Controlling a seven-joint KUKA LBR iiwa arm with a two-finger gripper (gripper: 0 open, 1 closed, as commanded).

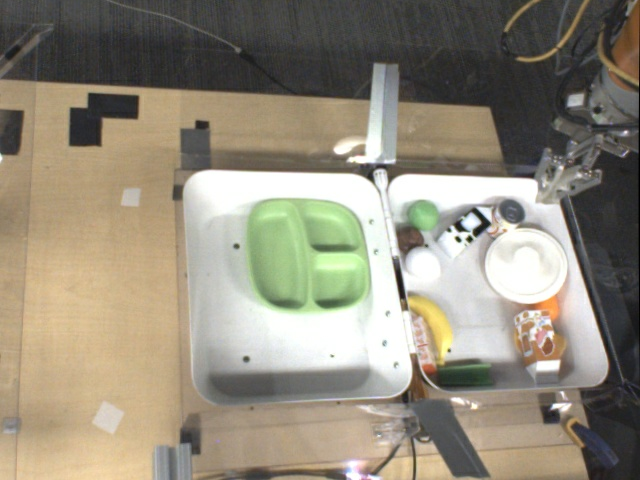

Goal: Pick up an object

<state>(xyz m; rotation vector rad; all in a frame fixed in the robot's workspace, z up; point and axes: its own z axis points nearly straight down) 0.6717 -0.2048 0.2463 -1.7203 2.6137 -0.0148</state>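
The grey arm with its orange band (617, 43) comes in at the upper right of the view, and its two-finger metal gripper (568, 175) hangs over the top right corner of the right-hand shallow white bin (590, 363), just outside the rim; the two fingers stand apart with nothing between them, so the jaws are open and hold nothing.

The things to be picked all lie in that right bin; a small green ball (423, 214) sits near its top left, with a dark brown lump (409, 238) just beside it and a white ball (423, 264) just below; a black-and-white patterned block (463, 231) lies tilted to the right of the green ball, and a small dark round cap (511, 211) sits near it, close to the top wall; a white round bowl (526, 263) rests right of centre; below it an orange-and-white carton (538, 340) lies on its side; a yellow banana (434, 324) curves along the left wall, touching a red-and-white packet (421, 346); a dark green oblong object (464, 374) lies along the bottom wall.

The left-hand shallow white bin (215, 358) holds a light green plastic tray with three compartments (306, 254), lying flat near its centre; both bins sit side by side on a pale wooden bench (90, 298); yellow cables (555, 13) loop on the dark floor beside the arm.
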